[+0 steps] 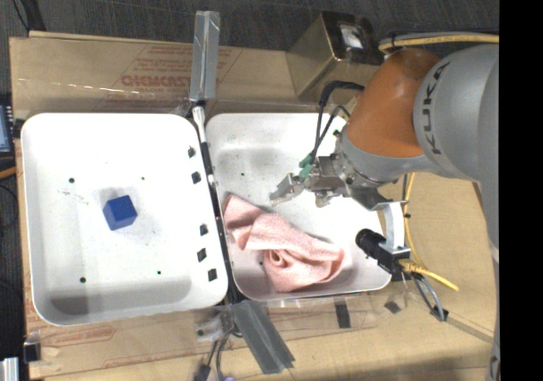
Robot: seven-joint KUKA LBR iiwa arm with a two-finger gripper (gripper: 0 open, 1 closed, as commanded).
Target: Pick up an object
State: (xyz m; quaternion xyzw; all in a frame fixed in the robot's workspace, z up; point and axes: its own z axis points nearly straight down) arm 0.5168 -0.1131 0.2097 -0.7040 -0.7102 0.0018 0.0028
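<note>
Camera view shows you the gripper (pixel 293 187) low in the right bin (pixel 254 137), just above the pink cloth (pixel 288 252), probably to grab it, holding nothing.

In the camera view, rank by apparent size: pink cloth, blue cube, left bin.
1. left bin
2. pink cloth, crumpled in the right bin
3. blue cube, inside the left bin

The arm (pixel 424 108) seemingly hides part of the right bin (pixel 254 137).
</note>
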